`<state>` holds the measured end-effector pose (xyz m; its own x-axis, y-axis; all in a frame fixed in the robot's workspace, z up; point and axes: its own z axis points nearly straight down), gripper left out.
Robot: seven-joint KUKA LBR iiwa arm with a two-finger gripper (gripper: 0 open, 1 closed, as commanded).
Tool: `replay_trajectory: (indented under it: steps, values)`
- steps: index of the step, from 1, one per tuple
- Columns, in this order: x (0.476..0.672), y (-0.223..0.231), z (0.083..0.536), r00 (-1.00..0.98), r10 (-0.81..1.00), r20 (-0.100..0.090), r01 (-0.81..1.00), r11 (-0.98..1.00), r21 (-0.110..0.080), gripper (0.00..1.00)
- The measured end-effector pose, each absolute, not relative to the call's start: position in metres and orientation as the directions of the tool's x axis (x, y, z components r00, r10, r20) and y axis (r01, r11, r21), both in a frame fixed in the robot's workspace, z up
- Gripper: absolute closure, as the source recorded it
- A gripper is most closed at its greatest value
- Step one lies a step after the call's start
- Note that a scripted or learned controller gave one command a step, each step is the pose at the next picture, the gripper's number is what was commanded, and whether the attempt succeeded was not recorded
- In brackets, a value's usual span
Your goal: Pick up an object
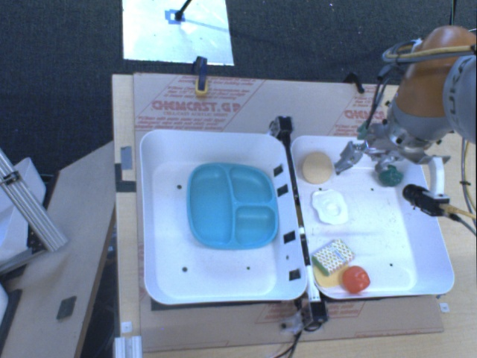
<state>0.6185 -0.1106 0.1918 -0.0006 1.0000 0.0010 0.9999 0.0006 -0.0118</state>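
My gripper [367, 162] hangs over the far part of the right bin [417, 274], open, with nothing between its fingers. One finger [346, 158] points left toward a tan round roll [317, 167] and stops just short of it. A small teal thing [388, 175] lies right under the gripper's right side, partly hidden by it. Nearer the front lie a white fried egg [330, 206], a colourful patterned block [332, 256] on a yellow piece [325, 276], and a red tomato [356, 278].
The left bin [160, 200] holds a blue divided plate [231, 204]. A black divider with clips [292, 200] runs between the bins. The right bin's floor on the right side is bare white.
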Motion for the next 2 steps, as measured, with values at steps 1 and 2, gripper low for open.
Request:
replay_trajectory:
  steps: [1,2]
  values:
    - [0.621,-0.11,0.199,-0.003,1.0,0.0,1.0,0.003,0.001,0.0]
    - [0.622,-0.118,0.14,-0.001,1.0,0.0,1.0,0.001,-0.002,0.0]
